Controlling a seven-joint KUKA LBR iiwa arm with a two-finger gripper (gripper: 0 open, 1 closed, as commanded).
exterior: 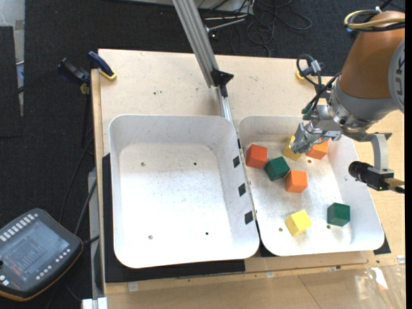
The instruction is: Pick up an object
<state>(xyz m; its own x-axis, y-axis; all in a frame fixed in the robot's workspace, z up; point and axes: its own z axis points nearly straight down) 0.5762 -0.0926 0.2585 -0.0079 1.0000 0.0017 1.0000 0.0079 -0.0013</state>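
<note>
Reaching in from the right, the grey arm [370, 76] with its orange band hangs over the far part of the right bin [360, 234], and its claw [308, 140] sits low among the blocks there. Whether the claw is released or clenched cannot be told from this slanted view — the wrist covers that part.

Just beside the claw lie two blocks: a yellow block [291, 150] half hidden on its left side, and an orange block [317, 150] touching or nearly touching it on the right. Whether either is gripped cannot be told.

The other blocks lie loose on the floor of the same bin. An orange-red block [257, 155] rests near the bin's left wall, with a dark green block [277, 168] just beside it and another orange block [296, 180] next along — the three form a slanting row. Nearer the front edge sit a second yellow block [298, 222] and, well apart to its right, a second green block [338, 214].

The left bin [122, 172] stands alongside on the wooden desk [161, 82], its white floor speckled with dark marks. A handheld control pendant [32, 253] lies off the desk at the lower left.
</note>
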